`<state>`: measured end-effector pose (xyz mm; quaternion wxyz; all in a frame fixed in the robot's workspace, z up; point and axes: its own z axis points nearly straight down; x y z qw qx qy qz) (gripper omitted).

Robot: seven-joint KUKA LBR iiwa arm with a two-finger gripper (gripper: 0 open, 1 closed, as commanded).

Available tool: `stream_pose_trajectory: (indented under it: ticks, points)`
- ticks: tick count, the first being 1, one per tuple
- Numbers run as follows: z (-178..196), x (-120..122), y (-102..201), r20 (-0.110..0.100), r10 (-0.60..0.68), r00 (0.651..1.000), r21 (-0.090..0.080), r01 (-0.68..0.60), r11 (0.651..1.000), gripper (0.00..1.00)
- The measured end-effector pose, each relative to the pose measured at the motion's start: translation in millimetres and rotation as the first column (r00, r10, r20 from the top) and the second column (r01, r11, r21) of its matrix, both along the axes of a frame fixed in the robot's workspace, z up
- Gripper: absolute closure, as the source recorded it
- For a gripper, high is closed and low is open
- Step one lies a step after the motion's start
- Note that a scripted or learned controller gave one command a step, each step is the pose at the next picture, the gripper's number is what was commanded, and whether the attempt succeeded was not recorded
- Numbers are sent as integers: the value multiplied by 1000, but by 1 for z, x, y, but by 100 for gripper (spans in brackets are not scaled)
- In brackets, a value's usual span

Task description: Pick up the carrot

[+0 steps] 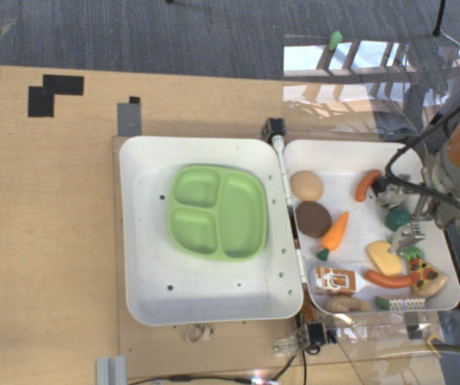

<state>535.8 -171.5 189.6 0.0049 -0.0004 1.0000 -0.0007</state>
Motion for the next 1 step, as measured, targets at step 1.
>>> stream_pose_trajectory:
  ticks: [1]
  points:
    - [-99,-23,48,8,254,967,-6,-254,967,0]
